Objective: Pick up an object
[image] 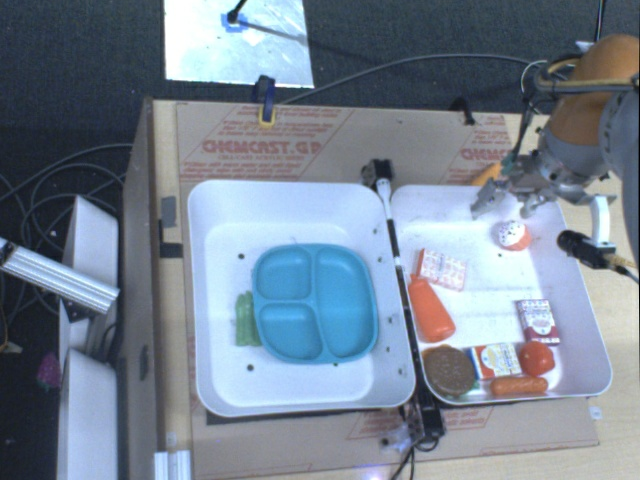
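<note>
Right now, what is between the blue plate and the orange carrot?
In the camera view, the blue plate and the orange carrot are parted by bare white bin floor and the black divider where the bins meet.

Counter [300,138] w/ red-printed brown board, blue-yellow clamp [265,103] at far edge. Foil-like sheet [238,26] on dark carpet beyond. Cables [50,188] loop at left, beside white and metal framing [70,278]. Black clip [380,173] betw. the two bins' far corners.
</note>
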Motion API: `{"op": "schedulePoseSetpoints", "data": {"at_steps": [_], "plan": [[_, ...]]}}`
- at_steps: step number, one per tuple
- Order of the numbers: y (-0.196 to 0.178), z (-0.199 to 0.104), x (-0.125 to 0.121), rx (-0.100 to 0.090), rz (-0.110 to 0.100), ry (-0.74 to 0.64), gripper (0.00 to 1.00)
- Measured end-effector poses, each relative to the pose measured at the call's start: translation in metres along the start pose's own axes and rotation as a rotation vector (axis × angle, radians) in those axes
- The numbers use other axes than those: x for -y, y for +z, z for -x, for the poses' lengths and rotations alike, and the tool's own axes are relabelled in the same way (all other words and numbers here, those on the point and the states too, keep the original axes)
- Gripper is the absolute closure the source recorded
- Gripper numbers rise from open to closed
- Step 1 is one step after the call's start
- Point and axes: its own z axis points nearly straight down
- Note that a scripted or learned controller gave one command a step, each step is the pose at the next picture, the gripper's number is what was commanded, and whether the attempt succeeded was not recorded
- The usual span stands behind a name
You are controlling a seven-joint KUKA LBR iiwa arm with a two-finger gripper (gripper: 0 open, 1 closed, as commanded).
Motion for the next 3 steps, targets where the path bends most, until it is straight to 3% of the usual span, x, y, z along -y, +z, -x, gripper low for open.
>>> {"op": "schedulePoseSetpoints", "data": {"at_steps": [1,3], "plan": [[0.021,-0.071,-0.001,-0.001,0.003,-0.001,0.0],[0.04,-0.091,-0.001,0.001,0.002,0.0,0.0]]}}
